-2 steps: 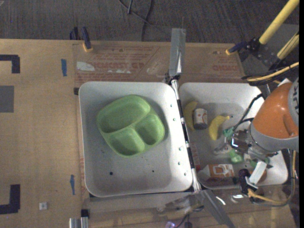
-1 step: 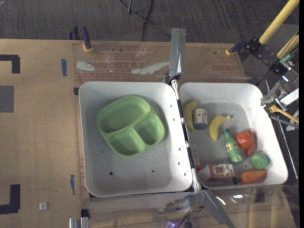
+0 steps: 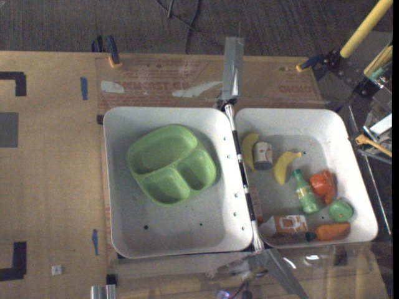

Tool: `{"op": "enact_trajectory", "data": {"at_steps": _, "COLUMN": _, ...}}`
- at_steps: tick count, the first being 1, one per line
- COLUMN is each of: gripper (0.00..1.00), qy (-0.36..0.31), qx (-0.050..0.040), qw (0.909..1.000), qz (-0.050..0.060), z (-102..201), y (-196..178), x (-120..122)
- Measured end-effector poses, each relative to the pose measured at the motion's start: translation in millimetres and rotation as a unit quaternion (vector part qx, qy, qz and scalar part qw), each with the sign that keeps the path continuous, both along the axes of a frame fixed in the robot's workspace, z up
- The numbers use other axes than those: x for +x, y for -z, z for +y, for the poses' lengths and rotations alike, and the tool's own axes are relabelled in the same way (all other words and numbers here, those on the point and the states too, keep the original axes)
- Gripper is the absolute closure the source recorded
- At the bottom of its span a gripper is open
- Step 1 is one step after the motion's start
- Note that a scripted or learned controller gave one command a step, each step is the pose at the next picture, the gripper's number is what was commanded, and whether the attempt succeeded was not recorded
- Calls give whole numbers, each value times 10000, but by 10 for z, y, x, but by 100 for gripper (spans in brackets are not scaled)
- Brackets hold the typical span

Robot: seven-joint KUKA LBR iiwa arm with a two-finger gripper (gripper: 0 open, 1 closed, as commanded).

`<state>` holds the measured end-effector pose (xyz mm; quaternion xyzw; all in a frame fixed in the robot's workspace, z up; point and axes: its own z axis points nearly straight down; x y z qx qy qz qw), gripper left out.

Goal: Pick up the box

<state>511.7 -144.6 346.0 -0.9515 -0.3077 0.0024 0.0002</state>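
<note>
Two bins, box (image 3: 287,225) by right bin's (image 3: 349,136) near wall, carrot (image 3: 331,232) touching, bottle (image 3: 305,192) behind.

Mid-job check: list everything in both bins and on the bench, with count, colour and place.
Bins: 2, white, side by side on the bench.
Plate: 1, green, three compartments, left bin.
Bananas: 2, yellow, right bin, far side, either side of the can.
Can: 1, white with red, between the bananas.
Bottle: 1, green, right bin centre.
Box: 1, orange and white, right bin near edge.
Carrot: 1, orange, right of the box.
Orange-red toy: 1, beside the bottle.
Green toy: 1, above the carrot.
</note>
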Motion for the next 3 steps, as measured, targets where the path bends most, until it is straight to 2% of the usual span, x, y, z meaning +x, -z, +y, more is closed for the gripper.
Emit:
{"op": "enact_trajectory", "data": {"at_steps": 1, "gripper": 100, "qy": -1436, "qx": -1, "qw": 9896, "qz": -23, "z": 116, "y": -199, "x": 3}}
{"op": "enact_trajectory", "data": {"at_steps": 2, "gripper": 0, "qy": -1437, "qx": 1, "qw": 9896, "qz": -22, "z": 118, "y": -198, "x": 3}}
{"op": "enact_trajectory", "data": {"at_steps": 3, "gripper": 100, "qy": -1450, "qx": -8, "qw": 9894, "qz": -23, "z": 126, "y": -298, "x": 13}}
